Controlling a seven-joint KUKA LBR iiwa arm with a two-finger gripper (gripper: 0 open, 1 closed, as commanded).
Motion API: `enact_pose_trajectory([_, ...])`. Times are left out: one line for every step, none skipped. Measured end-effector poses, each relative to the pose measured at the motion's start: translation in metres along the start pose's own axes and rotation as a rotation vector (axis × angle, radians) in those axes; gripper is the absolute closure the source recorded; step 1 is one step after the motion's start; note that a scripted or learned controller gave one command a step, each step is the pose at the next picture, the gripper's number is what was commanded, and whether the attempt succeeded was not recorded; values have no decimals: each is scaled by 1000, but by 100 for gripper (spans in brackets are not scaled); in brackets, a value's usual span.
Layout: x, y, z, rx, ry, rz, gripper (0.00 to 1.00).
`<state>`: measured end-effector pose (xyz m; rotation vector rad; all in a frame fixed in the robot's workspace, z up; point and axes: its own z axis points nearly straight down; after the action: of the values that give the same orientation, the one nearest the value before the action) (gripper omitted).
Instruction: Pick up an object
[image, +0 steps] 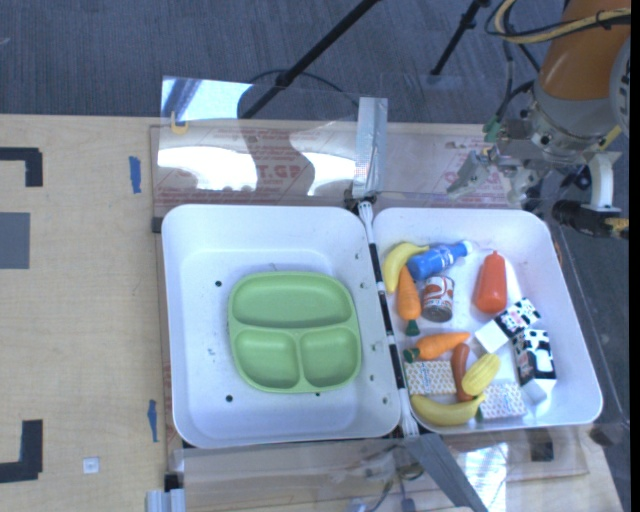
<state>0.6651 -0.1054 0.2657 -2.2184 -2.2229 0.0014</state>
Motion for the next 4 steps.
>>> enact_pose_trajectory([-37, -19, 114, -2, -1, -129, 0])
enact_pose_trajectory([-82, -62, 180, -5, -3, -196, 0])
enact_pose_trajectory([-81, -62, 180, -5, -2, -197, 0])
enact_pose_trajectory([-80, -59, 168, -12, -3, -196, 100])
